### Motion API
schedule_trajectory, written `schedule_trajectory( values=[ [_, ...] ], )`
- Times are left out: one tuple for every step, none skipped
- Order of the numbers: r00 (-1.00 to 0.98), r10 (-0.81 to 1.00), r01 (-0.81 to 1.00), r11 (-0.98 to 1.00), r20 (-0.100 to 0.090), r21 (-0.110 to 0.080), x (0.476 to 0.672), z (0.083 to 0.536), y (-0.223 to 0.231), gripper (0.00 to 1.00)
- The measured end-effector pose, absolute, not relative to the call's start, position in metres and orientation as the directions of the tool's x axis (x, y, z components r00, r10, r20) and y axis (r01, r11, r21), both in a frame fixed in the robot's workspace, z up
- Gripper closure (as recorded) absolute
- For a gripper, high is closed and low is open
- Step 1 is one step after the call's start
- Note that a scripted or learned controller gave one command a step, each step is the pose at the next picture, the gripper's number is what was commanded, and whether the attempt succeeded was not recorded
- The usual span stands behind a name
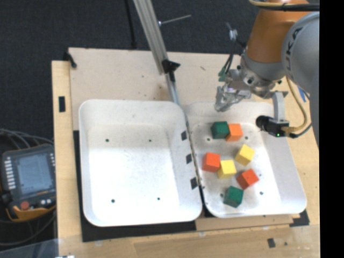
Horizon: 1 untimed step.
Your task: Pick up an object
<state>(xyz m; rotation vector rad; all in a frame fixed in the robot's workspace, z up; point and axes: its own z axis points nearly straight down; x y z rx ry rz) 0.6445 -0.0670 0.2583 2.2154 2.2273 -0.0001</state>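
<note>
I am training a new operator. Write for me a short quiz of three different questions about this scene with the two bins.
1. True or false: all the blocks lie in the right bin.
2. How many blocks are there in total?
3. Which block lies nearest to the pincer? A) the green block at the far side B) the red block C) the green block at the near side

Key: 1 true; 2 seven (two green, two orange, two yellow, one red); 3 A.

Single fixed camera above the bench (123, 69), angled down, both bins framed
</note>
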Motion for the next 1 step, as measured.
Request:
schedule_trajectory(
  values=[
    [-0.007, 1.0, 1.0, 0.007, 0.0, 0.003, 0.6545, 0.264, -0.0148, 1.0]
  ],
)
